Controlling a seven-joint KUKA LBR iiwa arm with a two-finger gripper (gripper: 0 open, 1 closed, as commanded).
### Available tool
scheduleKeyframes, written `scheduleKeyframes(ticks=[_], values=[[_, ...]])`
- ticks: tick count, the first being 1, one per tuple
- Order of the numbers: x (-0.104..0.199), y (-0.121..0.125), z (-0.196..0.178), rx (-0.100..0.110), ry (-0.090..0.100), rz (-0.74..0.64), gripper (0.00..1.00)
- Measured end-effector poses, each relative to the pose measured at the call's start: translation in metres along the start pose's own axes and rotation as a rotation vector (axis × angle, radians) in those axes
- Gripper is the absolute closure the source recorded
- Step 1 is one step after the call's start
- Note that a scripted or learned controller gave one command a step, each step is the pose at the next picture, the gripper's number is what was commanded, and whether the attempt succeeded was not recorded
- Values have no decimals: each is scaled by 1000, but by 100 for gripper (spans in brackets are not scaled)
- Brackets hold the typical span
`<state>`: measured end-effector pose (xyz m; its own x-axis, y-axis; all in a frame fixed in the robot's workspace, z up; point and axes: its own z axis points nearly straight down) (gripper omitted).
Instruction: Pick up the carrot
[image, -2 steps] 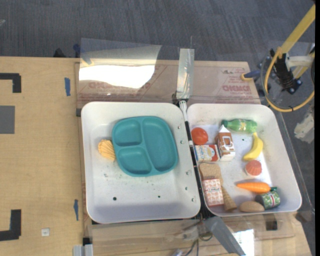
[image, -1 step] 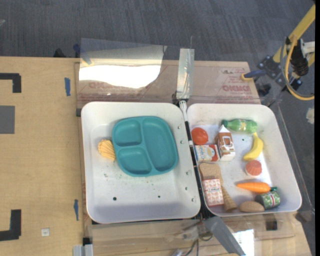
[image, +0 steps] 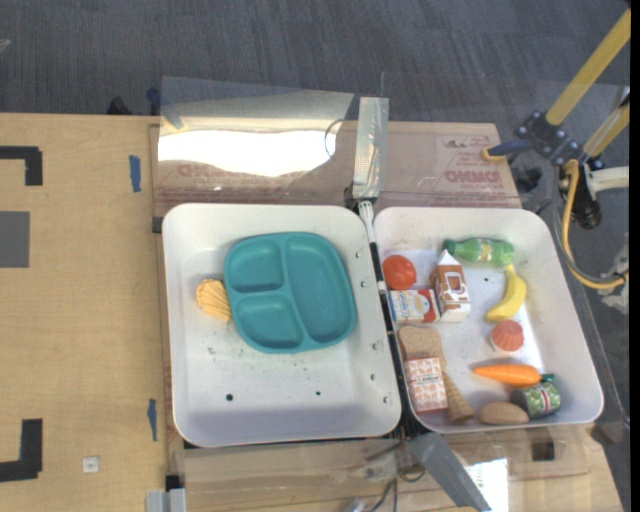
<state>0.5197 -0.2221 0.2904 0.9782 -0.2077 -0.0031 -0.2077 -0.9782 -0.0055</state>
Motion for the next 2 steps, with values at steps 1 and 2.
scheduleKeyframes(ticks=[1, 2], values=[[2, -5, -12, 4, 6, -7, 100], [4, -9, -21, 11, 8, -10, 100]])
